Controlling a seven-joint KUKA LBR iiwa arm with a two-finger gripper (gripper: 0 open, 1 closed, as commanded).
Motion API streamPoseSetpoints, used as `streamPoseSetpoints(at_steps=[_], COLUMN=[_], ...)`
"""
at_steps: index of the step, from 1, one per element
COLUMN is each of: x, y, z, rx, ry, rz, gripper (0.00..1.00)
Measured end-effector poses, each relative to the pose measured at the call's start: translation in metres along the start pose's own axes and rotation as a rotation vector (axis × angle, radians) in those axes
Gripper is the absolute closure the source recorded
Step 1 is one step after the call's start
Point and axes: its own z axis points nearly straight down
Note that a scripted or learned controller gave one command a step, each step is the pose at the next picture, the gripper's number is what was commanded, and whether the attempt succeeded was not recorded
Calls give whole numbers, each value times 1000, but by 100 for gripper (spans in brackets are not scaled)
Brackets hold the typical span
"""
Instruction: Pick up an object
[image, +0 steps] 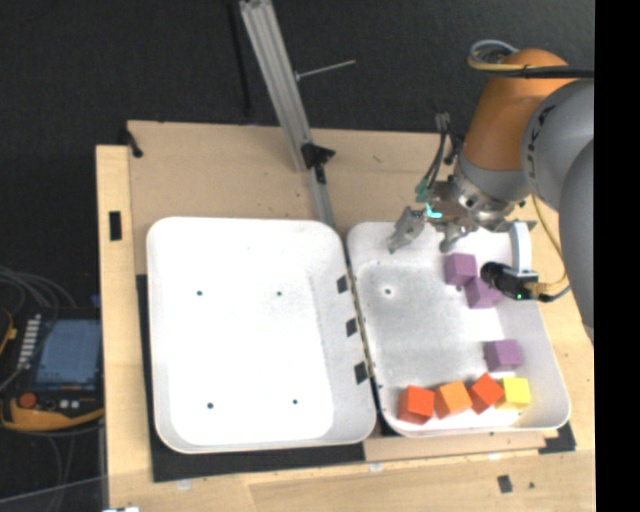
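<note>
Counter (115, 300): two bins. Blocks (462, 396) seen in right bin (400, 320). Gripper (428, 232) at far edge, jaws apart, nothing held.

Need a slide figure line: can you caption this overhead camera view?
Open two-finger gripper above right white bin holding purple, orange and yellow cubes.

Three purple blocks (461, 267), three orange (417, 403), one yellow (516, 390)
</note>
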Motion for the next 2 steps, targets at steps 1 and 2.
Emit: streamPoseSetpoints(at_steps=[1, 2], x=[0, -8], y=[1, 1], z=[-3, 58], rx=[-4, 1], ry=[-2, -2], rz=[-2, 3], gripper=[0, 0])
